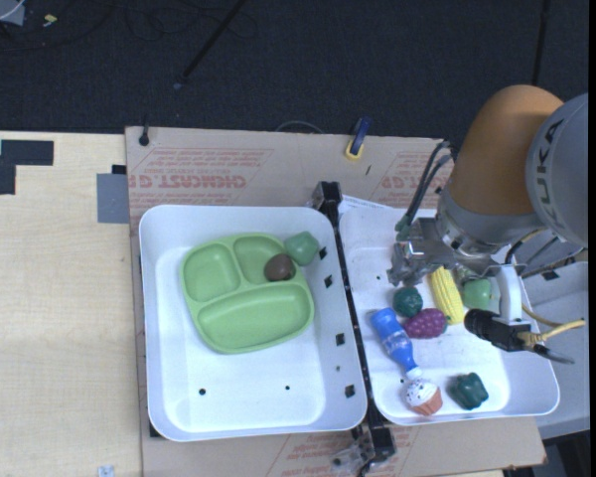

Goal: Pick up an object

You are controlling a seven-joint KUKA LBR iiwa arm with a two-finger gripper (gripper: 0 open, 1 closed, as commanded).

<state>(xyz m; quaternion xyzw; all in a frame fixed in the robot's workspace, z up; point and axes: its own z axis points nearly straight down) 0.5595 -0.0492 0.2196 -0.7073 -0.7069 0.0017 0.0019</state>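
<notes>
Two white bins sit side by side on the desk. Left bin [169, 366], frame centre: a green divided tray [243, 311] with a brown ball [279, 267] on it. Right bin [536, 391], lower right: dark green ball [407, 301], yellow corn [447, 294], purple grapes [427, 323], blue bottle [389, 332], cupcake [420, 397]. Claw [409, 266] hovers just above the dark green ball; whether it is open or closed cannot be told.
</notes>
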